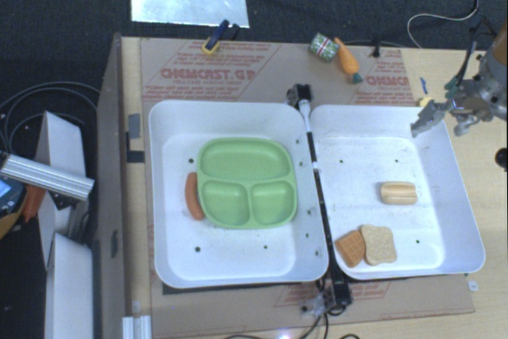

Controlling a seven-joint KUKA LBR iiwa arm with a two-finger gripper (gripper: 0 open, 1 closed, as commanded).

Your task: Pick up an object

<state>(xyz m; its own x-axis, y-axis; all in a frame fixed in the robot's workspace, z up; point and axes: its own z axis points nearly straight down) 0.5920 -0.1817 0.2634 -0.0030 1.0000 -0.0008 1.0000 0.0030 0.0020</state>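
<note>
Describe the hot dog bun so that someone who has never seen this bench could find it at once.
Start at the right bin. The bun lies alone near its middle, above two flat pieces by the bin's front edge: a toast slice and an orange cracker. Unlike them, it is rounded, tan and oblong, touching nothing.

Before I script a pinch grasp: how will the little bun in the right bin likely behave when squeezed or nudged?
The bun looks rounded and log-shaped, so it may roll if nudged across its long axis. It looks like toy food, probably light and easy to knock away. It lies apart from the toast slices, leaving room to approach. The gripper hovers at the bin's far rim.
</note>
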